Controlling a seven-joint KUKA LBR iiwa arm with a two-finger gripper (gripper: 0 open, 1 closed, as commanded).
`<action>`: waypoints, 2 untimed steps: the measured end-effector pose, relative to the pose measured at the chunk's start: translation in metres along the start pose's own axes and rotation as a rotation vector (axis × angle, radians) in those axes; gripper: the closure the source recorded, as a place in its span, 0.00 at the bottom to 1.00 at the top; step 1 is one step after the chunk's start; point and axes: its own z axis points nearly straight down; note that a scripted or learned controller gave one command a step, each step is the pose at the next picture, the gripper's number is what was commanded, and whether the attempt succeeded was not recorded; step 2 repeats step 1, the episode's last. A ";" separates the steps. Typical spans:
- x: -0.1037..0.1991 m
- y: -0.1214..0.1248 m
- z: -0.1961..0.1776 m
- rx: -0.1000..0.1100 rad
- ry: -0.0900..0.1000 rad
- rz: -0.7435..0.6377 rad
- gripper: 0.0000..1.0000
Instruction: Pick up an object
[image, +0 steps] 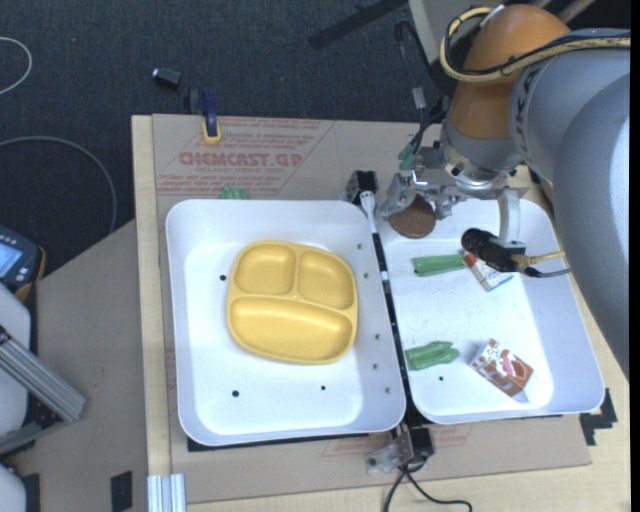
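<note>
Two white bins (290, 420) sit before us. Our gripper (425, 205) hangs low over a round brown lump (411, 222), ready to grab; its grip we cannot tell.

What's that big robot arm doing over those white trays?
The grey and orange arm is reaching in over the right bin. Its tool sits at the far corner, right by a brown round thing. I can't tell if it has grabbed it. Two green pieces and a small packet lie loose in that bin. The left bin has a yellow divided plate.
</note>
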 end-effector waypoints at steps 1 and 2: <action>0.047 -0.038 0.007 0.024 0.001 0.005 1.00; 0.047 -0.038 0.007 0.024 0.001 0.005 1.00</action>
